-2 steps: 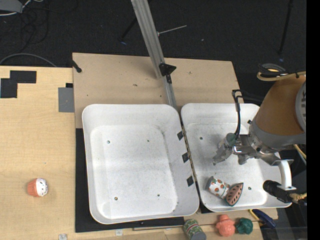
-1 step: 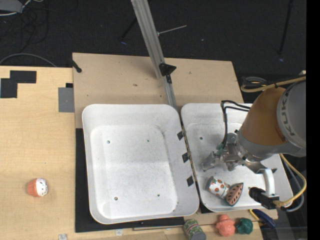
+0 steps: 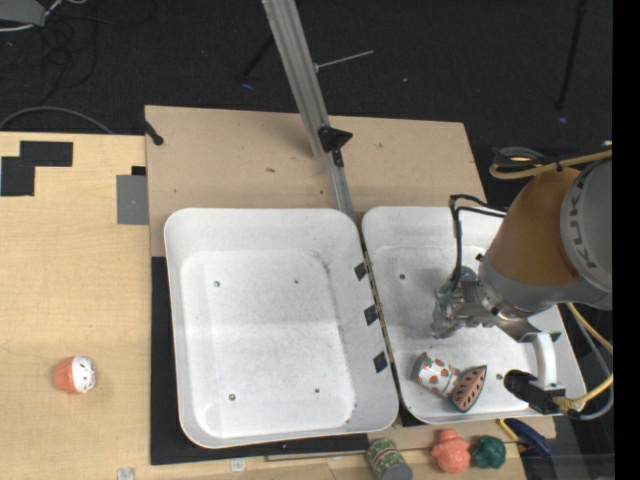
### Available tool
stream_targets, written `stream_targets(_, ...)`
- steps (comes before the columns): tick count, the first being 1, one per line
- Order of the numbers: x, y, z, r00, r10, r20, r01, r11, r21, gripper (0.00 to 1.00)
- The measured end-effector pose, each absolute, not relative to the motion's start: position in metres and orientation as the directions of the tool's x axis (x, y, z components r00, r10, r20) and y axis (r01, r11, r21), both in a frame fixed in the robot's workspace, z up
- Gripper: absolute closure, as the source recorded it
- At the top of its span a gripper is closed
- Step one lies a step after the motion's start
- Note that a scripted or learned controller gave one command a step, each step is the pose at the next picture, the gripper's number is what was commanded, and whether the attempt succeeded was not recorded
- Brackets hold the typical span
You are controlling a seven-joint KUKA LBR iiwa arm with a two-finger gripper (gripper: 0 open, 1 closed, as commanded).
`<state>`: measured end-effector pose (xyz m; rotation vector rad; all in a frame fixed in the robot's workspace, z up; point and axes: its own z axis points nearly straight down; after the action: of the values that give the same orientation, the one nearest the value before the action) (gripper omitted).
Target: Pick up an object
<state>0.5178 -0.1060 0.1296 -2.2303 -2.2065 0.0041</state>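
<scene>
The small white object with orange spots (image 3: 433, 372) lies in the near part of the right bin (image 3: 405, 243), its long axis running left to right with a slight slant, and its right end touches a brown fan-shaped piece (image 3: 469, 388) that points toward the near right. We see the gripper (image 3: 452, 313) above the bin floor just beyond these two, apart from both. Whether it is open or closed we cannot tell, because the parts are small and blurred against the white floor; we see nothing held in it. The arm (image 3: 545, 243) comes in from the right, its orange band bulking over the right bin's far right side, and the wrist bends down and leftward toward the bin's middle. The left bin (image 3: 190, 233) sits beside it. On the bench, near the right bin's near edge, we see a pink lump (image 3: 451, 451) and a green one (image 3: 489, 452) side by side
</scene>
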Motion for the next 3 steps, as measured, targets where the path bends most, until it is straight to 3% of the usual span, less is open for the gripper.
stream_targets(3, 0.523, -0.108, 0.286, 0.000, 1.000, -0.001, 1.000, 0.000, 0.003, 1.00)
